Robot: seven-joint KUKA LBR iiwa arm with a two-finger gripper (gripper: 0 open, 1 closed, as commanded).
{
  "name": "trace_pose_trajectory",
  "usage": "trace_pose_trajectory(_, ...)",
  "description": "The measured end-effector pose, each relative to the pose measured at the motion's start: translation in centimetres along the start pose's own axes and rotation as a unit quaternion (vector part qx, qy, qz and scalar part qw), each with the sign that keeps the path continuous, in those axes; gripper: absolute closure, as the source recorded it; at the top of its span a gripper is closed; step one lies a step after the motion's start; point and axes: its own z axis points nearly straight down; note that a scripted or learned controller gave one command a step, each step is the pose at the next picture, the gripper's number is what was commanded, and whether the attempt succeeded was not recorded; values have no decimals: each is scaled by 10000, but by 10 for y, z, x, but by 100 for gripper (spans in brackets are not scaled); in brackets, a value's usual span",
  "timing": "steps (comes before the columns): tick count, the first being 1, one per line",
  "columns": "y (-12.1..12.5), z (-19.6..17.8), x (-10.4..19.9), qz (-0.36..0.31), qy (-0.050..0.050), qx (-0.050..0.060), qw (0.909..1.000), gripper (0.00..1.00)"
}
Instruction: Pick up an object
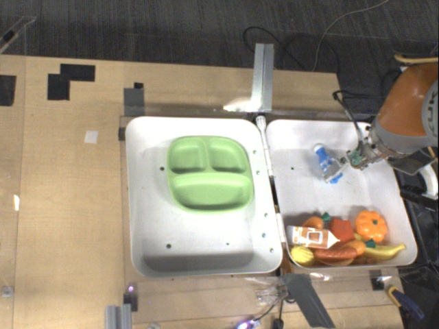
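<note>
I'm seeing my arm [411, 108] showing a rounded orange band, a grey collar sitting under it, a small dark wrist narrowing toward the pincer [355, 159], greenish specks glinting there, a thin black cable looping along the wrist, its fine detail blurring.

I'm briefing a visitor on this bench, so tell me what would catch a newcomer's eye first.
The green divided plate stands out first, lying in the middle of the left bin. Next comes the bright pile of toy food crowded along the near edge of the right bin, with an orange pumpkin on its right. A small blue object lies apart farther back, just beside the arm's gripper.
</note>
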Motion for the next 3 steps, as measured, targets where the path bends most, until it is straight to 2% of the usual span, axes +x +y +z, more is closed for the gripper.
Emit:
trace_pose_trajectory(1,65,14,32,-90,29,28,10000,0)
trace_pose_trajectory(2,68,0,32,-115,10,-8,9999,100)
trace_pose_trajectory(3,119,-85,113,26,39,35,10000,100)
